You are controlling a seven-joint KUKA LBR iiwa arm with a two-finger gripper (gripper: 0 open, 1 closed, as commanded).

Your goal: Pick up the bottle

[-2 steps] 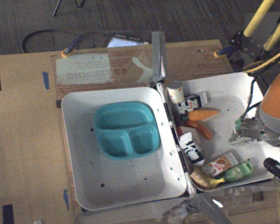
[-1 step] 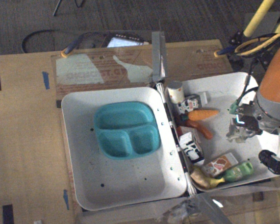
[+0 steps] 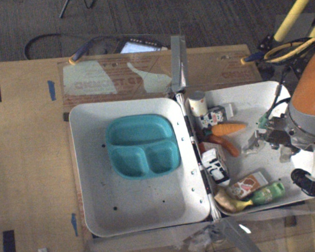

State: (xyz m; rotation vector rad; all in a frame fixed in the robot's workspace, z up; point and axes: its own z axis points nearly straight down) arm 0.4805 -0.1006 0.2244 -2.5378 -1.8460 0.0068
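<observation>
The bottle (image 3: 267, 193) is green and lies on its side near the front edge of the right bin (image 3: 238, 95). A small red-and-white box (image 3: 246, 185) sits at its left, and a yellow banana (image 3: 231, 203) lies in front of that. My gripper (image 3: 269, 146) hangs over the middle of the right bin, behind the bottle and apart from it. It is open with nothing between its fingers. The grey arm with its orange band (image 3: 312, 94) comes in from the right and covers the bin's right side.
Also in the right bin are a white cup (image 3: 197, 103), an orange carrot (image 3: 228, 127), a second orange piece (image 3: 226, 145) and a black-and-white carton (image 3: 214, 167) along the left wall. A teal divided plate (image 3: 143, 145) lies in the left bin (image 3: 98, 200).
</observation>
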